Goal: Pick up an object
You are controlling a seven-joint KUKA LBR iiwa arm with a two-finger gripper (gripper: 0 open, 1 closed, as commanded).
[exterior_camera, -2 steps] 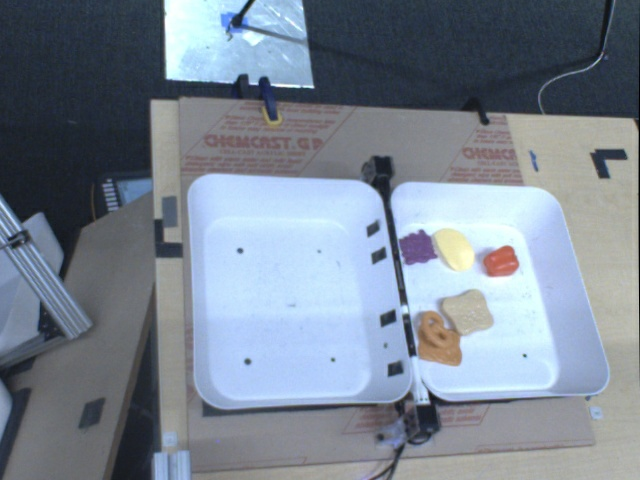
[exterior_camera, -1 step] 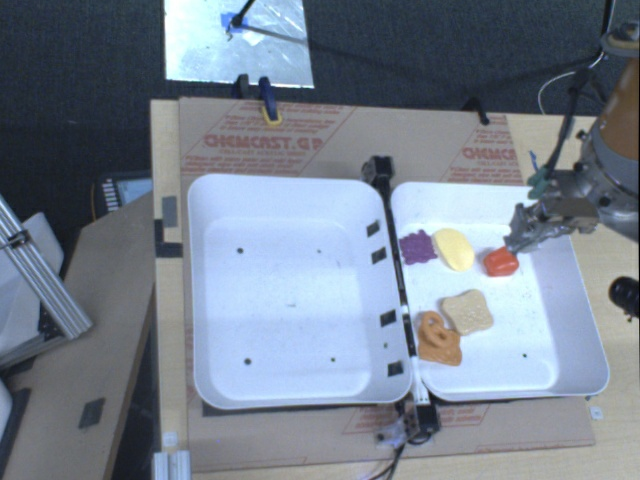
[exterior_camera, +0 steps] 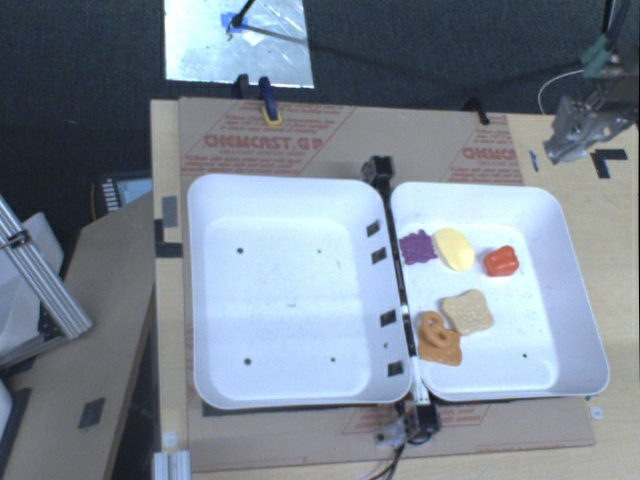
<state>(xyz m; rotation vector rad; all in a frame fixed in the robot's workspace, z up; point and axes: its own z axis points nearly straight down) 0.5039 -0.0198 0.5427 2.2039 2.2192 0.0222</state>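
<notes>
gripper (exterior_camera: 585, 128) sat above right bin (exterior_camera: 560, 368) far corner, fingers state unclear. best target: red piece (exterior_camera: 501, 260), apart from neighbours; descend straight, centred.

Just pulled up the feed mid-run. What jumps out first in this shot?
The little cluster of bright toy foods in the right bin: a purple piece, a yellow piece and a red piece in a row, with a tan slice and an orange pretzel shape nearer the front. The gripper sits beyond that bin's far right corner, off the white.
</notes>
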